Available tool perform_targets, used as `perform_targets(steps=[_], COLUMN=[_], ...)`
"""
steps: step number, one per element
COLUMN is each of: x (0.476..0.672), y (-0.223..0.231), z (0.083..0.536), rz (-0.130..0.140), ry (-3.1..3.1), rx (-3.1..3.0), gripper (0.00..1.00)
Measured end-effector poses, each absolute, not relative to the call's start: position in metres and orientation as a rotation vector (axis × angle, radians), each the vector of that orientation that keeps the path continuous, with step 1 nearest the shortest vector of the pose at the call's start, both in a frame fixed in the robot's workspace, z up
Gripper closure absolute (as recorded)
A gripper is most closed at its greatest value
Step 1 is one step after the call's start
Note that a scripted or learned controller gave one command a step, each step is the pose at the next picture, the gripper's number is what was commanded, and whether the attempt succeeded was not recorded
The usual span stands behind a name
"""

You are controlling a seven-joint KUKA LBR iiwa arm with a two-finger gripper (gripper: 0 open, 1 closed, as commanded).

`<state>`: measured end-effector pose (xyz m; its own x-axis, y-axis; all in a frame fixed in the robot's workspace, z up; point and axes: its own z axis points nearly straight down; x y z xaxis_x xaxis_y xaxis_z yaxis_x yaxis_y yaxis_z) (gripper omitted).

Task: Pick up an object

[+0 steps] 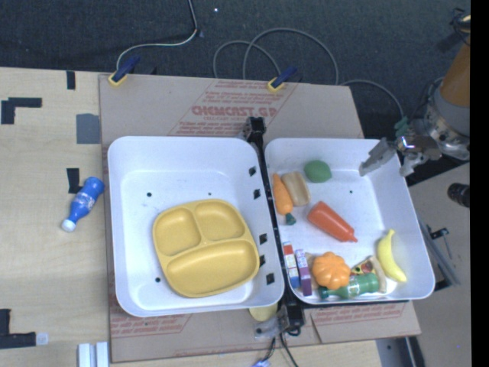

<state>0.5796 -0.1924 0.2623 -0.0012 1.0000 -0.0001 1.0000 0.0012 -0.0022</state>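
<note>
Nothing had been lifted yet: the end effector [380, 159] hovered at the upper right rim of the right bin [416, 228], carrying nothing, though whether it was spread or closed I couldn't tell from that angle. Every candidate sat waiting in that bin, with the green ball [318, 170] nearest, just to the left of the end effector, the carrot [331, 222] lower toward the middle, and the banana [390, 256] down by the lower right wall, so the whole reach, close and lift remained, I'd judge.

Fixed overhead cam, slanted down, both bins [122, 205]
</note>
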Motion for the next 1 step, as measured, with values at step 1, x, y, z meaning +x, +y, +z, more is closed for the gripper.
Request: perform_targets(steps=[1], x=[0.5778], y=[-0.1287], z=[0.0853], rz=[0.008], ry=[-2.221], rx=[-2.211], gripper=[0.0])
